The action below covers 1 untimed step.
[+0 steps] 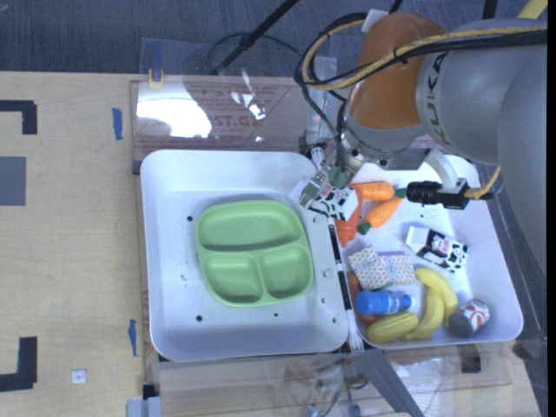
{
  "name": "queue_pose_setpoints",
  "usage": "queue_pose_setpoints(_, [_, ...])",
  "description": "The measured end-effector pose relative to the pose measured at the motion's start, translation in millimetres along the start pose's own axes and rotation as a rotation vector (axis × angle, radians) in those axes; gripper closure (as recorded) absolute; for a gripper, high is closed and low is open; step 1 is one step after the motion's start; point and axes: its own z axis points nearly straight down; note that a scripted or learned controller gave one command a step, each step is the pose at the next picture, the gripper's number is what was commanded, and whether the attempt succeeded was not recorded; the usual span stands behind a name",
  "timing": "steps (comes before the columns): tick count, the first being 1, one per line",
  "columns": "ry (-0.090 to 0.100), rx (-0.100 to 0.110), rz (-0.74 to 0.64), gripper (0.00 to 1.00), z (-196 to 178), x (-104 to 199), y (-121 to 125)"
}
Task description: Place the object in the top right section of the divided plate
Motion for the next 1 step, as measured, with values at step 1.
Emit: queue_pose_setpoints(1, [0.009,0.019,-0.078,1.00,36.2,56.6,23.9])
